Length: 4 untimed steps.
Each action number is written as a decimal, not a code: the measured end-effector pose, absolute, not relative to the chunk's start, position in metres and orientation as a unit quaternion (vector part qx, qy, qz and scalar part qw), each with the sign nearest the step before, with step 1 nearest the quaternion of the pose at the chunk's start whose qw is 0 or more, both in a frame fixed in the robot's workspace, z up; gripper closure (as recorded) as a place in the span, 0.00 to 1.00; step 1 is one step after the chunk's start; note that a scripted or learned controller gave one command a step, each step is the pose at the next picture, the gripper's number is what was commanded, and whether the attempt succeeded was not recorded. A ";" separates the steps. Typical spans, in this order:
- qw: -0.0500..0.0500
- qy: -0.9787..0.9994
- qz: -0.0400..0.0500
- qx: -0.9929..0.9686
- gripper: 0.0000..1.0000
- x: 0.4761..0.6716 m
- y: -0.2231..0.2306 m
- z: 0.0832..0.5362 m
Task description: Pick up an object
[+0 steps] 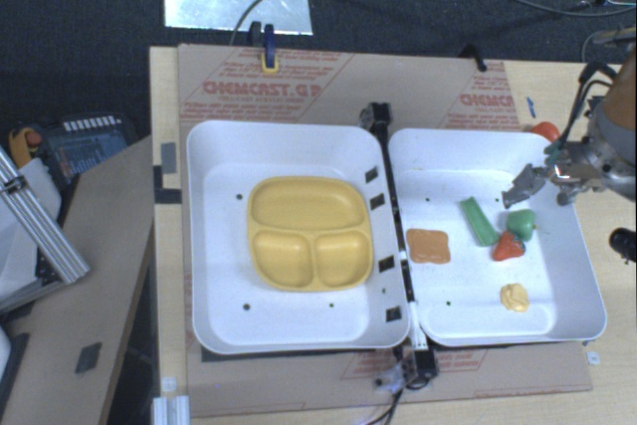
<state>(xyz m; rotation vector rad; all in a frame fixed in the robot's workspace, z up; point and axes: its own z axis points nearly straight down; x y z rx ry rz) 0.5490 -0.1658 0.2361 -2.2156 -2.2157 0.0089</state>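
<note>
A: Gripper first. It hangs over the right bin, fingers angled down and toward the bins' centre line. They look a little parted, and nothing sits between them.

B: What's nearest?

A: Just below the tips, a green rounded lump, and touching its lower edge a red piece, like a toy strawberry with a leafy top. Just beside that, on the side toward the other bin, a green stick lies at a slant, smooth plastic by the look.

B: So what's the risk?

A: Crowding, I'd judge. The lump, the red piece and the stick are close together; fingers coming down could straddle two things or nudge one aside. The rounded, glossy shapes may squirt out of a pinch. I can't tell whether green lump and red piece are joined.

B: Farther out?

A: An orange flat slab, soft corners, lies well apart toward the divider. A small pale-yellow knobbly piece sits nearer the bin's front wall. Both are isolated, so easier targets; the flat slab may be hard to get fingers under.

B: And beyond?

A: The left bin holds a yellow sectioned tray, three compartments, matte moulded plastic. Both bins are smooth white, shallow, with rounded rims.
</note>
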 end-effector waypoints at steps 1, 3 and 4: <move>-0.001 -0.708 0.000 -0.706 0.00 0.551 -0.165 0.242; 0.001 -0.708 0.001 -0.707 0.00 0.555 -0.162 0.139; 0.002 -0.707 0.000 -0.707 0.00 0.555 -0.161 0.087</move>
